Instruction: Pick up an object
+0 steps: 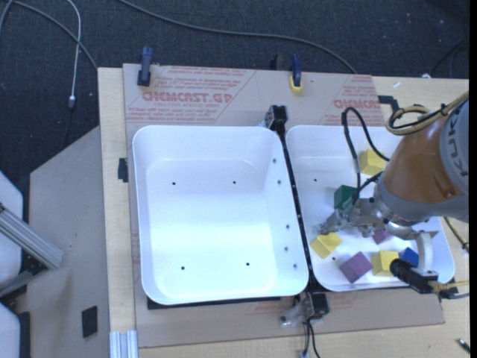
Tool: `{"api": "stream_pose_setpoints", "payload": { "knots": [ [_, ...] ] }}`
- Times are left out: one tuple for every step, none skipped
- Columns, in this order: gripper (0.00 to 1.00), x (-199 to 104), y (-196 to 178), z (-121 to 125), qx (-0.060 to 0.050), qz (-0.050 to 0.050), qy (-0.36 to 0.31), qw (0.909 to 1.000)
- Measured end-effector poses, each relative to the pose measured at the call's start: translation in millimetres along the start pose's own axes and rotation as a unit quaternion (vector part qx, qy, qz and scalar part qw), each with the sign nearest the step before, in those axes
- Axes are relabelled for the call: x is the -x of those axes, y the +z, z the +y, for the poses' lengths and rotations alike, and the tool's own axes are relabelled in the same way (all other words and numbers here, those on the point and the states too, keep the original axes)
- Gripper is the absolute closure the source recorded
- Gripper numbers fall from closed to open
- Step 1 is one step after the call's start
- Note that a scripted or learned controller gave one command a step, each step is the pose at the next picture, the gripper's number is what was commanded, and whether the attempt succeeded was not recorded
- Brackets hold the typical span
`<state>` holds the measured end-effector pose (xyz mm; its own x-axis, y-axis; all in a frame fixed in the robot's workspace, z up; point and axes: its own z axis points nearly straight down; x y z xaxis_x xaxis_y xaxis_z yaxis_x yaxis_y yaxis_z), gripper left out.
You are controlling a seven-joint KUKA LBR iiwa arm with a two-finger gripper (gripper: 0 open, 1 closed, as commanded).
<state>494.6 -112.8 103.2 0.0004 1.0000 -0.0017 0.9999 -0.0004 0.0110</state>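
You see the arm (pixel 425 170) reaching in from the right edge of the frame, orange band over the right bin (pixel 328 278). The gripper (pixel 337 224) sits low in that bin, at centre right of the frame, pointing toward the divider between the two bins. Whether its fingers are apart or together cannot be told from this angle; nothing is visibly between them.

Objects, all in the right bin:
- green block (pixel 344 196) just above the gripper, touching or nearly so.
- yellow block (pixel 326 244) just below the gripper.
- purple block (pixel 355 266) near the bin's lower rim.
- second yellow block (pixel 385 262) just right of the purple one, with a blue piece (pixel 409 256) beside it.
- third yellow block (pixel 370 162) in the upper part of the bin, next to the arm.
- small purple piece (pixel 380 236) partly hidden under the wrist.

The left bin (pixel 149 200) fills the centre of the frame. Both bins rest on the worktop (pixel 112 200), with two clamps (pixel 145 66) at its upper edge.
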Motion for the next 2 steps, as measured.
{"api": "stream_pose_setpoints", "payload": {
  "knots": [
    [0.0,-2,1,-1,0.001,0.0,0.0,1.0],
    [1.0,-5,-11,1,0.002,0.001,-0.002,1.0]
  ]
}}
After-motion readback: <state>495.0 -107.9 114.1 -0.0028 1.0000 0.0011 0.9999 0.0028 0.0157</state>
